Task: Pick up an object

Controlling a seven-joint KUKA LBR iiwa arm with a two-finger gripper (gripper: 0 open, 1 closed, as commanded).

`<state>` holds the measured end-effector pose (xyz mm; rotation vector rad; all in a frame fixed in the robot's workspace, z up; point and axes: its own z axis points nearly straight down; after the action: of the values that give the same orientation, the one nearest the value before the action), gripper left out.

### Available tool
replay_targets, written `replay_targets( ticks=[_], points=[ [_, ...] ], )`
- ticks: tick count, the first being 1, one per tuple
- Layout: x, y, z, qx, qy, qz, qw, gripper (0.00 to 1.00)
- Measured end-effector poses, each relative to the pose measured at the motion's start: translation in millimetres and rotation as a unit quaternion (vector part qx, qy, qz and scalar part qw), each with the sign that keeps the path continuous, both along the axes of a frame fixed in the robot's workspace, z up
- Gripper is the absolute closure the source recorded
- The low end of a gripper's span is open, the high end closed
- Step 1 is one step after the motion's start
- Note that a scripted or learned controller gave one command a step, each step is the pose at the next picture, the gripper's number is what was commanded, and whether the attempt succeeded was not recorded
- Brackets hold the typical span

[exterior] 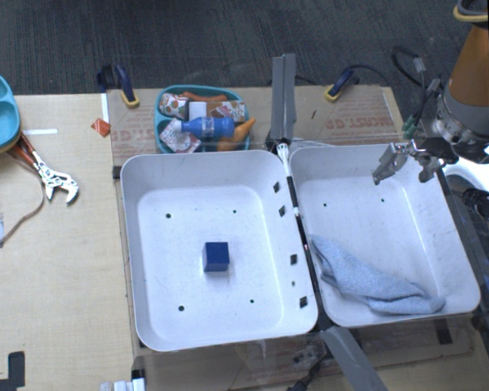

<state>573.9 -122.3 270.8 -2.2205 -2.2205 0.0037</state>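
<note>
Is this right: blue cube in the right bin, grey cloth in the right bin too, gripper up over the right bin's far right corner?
Not quite. The camera view shows the blue cube in the left bin, not the right one. The rest stands: the grey cloth lies in the right bin, and the gripper is over that bin's far right corner.

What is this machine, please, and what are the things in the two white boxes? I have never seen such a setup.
It is a robot arm, seen by one camera fixed above the bench and looking down at a slant. The arm reaches in from the right. Its gripper, two open fingers, hangs over the right bin and holds nothing. That bin contains a grey cloth; the left bin contains a blue cube. Behind the bins stands a tub of small items. A wrench lies at left.
</note>
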Motion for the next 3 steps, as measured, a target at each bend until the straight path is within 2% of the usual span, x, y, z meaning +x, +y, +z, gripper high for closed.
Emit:
replay_targets(
  ticks=[1,2,3],
  points=[
    [-39.8,-46.7,11.1,-0.0002,0.000,-0.059,0.9983,0.00],
    [-96.6,-67.2,-78.6,0.0003,0.000,-0.052,0.9986,0.00],
    [-96.5,-92.7,-130.0,0.0009,-0.001,0.068,0.9977,0.00]
  ],
)
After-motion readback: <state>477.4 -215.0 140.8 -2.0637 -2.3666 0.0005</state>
